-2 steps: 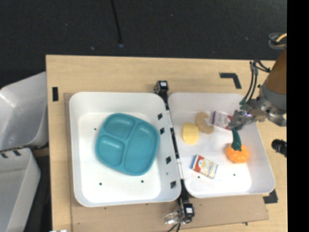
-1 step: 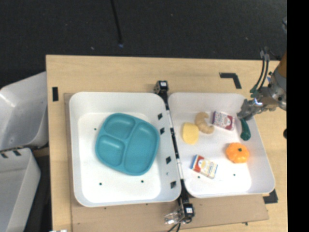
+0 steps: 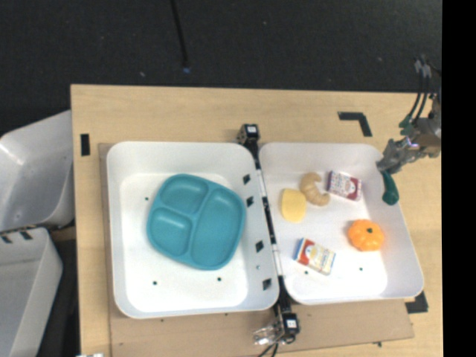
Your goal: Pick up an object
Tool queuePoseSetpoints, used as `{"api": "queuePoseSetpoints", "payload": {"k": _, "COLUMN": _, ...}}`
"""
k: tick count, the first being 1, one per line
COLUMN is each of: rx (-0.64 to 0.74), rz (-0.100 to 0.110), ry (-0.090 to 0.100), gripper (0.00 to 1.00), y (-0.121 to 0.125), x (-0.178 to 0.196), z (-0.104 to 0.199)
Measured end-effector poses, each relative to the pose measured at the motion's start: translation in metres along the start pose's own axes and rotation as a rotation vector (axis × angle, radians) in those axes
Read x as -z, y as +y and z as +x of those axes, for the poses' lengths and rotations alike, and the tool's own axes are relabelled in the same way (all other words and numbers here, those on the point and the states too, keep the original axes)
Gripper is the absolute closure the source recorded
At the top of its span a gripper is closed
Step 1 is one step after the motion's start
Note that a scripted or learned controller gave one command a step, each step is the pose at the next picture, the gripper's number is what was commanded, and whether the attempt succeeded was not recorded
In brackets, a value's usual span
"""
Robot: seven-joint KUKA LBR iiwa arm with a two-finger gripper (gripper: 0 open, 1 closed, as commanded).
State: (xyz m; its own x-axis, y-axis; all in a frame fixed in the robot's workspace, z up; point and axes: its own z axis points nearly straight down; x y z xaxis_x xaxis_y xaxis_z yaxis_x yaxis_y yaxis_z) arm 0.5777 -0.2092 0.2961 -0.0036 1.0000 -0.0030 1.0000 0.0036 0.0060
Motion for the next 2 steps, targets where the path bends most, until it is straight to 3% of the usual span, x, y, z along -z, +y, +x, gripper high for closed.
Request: {"api": "queuePoseSetpoints", "payload": {"k": 2, "rx": 0.002, "rz": 0.007, "ry": 0.003, "gripper": 1.00, "y": 0.026, "x": -0.032, "z": 0.104}}
